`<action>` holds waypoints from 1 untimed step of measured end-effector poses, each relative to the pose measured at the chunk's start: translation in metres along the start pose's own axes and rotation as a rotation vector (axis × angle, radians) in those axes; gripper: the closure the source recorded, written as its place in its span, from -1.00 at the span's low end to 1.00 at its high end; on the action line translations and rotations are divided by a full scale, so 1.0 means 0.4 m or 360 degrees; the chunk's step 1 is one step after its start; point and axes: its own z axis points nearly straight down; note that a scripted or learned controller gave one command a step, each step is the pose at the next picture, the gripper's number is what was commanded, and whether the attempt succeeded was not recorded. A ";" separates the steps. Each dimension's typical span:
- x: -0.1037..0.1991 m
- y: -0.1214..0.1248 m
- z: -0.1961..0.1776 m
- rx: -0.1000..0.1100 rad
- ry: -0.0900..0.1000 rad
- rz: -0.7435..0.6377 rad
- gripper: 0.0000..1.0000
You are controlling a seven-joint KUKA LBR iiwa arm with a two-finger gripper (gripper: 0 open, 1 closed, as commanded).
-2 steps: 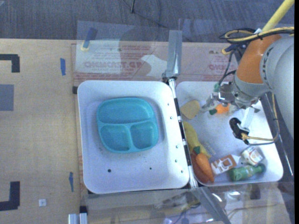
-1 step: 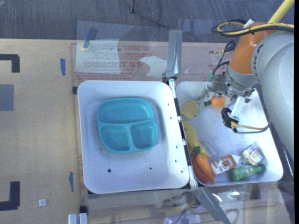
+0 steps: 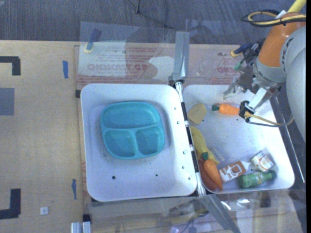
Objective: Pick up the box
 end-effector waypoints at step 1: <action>-0.095 -0.281 -0.001 0.0004 0.0002 0.0067 -1.00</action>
